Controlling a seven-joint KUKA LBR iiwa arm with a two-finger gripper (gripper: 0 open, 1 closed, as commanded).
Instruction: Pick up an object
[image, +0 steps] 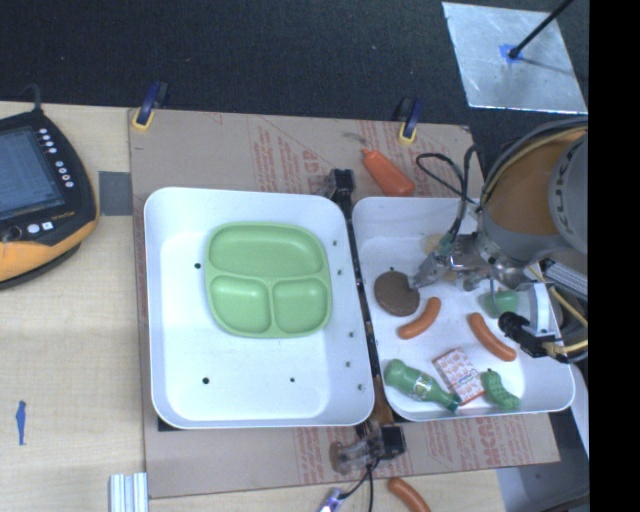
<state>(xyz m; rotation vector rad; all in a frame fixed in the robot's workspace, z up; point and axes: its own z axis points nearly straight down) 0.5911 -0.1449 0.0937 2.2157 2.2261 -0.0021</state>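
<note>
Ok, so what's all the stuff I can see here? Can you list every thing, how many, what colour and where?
bins: 2, white, side by side on the bench
divided plate: 1, light green, in the left bin
brown disc: 1, brown, in the right bin near its left wall
sausages: 2, orange-red, middle of the right bin
bottle: 1, green, front of the right bin
small packet: 1, red and white, beside the bottle
green toy: 1, green, front right corner of the right bin
carrot: 1, orange, on the bench behind the right bin
clamps: 2, blue and yellow, back edge of the board
control pad: 1, orange and grey, far left
arm: 1, grey and orange, over the right bin
hand: 1, metal, low over the right bin
</note>
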